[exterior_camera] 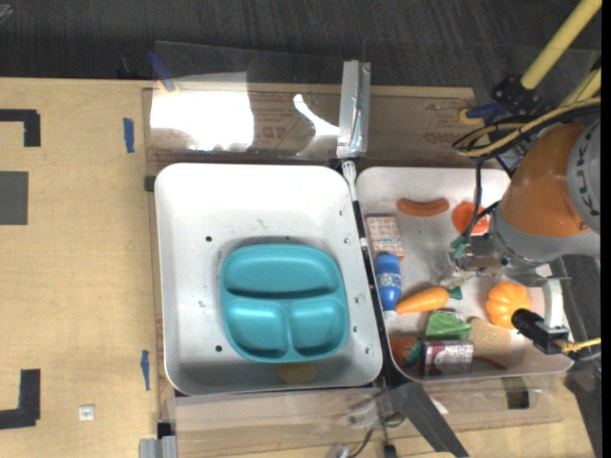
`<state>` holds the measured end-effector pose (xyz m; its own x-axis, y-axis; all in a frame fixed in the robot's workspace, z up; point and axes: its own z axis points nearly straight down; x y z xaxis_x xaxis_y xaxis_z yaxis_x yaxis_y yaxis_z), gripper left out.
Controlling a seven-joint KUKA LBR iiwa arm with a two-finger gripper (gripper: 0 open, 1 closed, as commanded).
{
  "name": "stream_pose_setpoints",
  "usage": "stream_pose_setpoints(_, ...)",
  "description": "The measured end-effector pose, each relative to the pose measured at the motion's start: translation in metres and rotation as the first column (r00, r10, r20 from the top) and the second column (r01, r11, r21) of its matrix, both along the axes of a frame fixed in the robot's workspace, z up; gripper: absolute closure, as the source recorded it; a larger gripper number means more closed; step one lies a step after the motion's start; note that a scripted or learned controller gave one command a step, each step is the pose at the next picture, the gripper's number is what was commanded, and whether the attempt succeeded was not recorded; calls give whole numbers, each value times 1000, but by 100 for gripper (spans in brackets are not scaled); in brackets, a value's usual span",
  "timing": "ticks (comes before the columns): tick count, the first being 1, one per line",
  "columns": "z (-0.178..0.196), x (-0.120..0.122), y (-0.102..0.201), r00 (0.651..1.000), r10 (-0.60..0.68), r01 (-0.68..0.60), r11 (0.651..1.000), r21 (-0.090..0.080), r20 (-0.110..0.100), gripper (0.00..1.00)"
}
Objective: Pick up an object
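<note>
Gripper (pixel 465 260) low in right bin (pixel 420 184), can't tell its state. Nearest target: carrot (pixel 423 301), at gripper's 7 o'clock, lying flat, smooth tapered plastic; approach across the narrow axis, avoid blue bottle (pixel 388 281) at its 9 o'clock. Small ribbed pumpkin (pixel 506 301) sits at gripper's 4 o'clock. Teal divided tray (pixel 284 299), glossy, in left bin (pixel 191 208).

A robotics lab: taped cardboard bench (pixel 67 256), white bins (pixel 181 198), loose cables (pixel 506 127).
</note>
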<state>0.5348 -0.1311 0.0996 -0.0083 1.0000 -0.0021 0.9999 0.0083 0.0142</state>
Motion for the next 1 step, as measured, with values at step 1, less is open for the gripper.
stream_pose_setpoints(1, 86, 48, 66, 975, -222, 222, 975, 3, -10, 100)
